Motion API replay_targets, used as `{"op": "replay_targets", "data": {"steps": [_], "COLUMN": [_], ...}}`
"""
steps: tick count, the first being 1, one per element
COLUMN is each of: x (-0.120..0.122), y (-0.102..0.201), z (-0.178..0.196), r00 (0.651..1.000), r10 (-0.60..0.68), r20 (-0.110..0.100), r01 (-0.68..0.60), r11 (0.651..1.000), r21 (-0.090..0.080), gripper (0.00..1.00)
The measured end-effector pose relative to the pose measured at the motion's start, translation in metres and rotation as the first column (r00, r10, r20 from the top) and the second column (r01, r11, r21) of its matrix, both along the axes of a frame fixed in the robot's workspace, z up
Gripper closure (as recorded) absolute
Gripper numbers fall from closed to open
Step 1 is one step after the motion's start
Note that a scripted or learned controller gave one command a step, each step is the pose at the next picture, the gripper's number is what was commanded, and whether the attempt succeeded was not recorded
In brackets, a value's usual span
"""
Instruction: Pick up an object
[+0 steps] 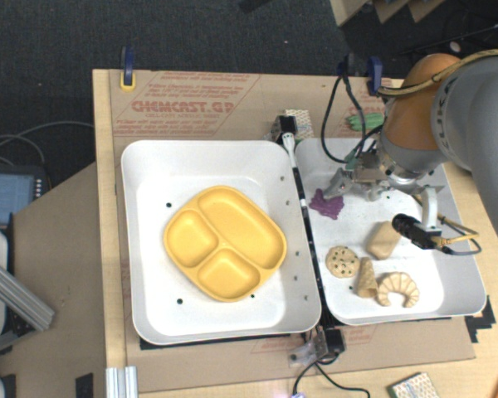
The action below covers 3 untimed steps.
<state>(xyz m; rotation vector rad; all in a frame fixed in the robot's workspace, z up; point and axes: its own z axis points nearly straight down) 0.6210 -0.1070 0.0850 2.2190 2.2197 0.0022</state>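
The right bin holds a purple crumpled piece near its left wall, a round speckled cookie, a tan block, a pale bread wedge and a croissant. My gripper hangs over the upper part of this bin, just up and right of the purple piece. The arm's grey and orange wrist looms above it and hides the bin's far right corner. Nothing shows between the fingers.
In the left bin a yellow three-compartment plate lies in the middle. Behind the bins, on the cardboard-coloured bench, sit a small green item and a checkered tag.
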Motion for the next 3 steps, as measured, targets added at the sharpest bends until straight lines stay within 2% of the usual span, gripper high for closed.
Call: {"op": "replay_targets", "data": {"steps": [1, 2, 3], "x": [0.029, -0.023, 0.014], "y": [0.013, -0.013, -0.011], "z": [0.0, 0.0, 0.0], "r00": [1.0, 1.0, 1.0], "r10": [0.001, -0.005, 0.001], "r20": [0.001, -0.006, 0.002], "r01": [-0.001, 0.005, -0.001], "r11": [1.0, 1.0, 1.0], "r21": [0.0, 0.002, -0.001], "gripper": [0.0, 0.0, 0.0]}}
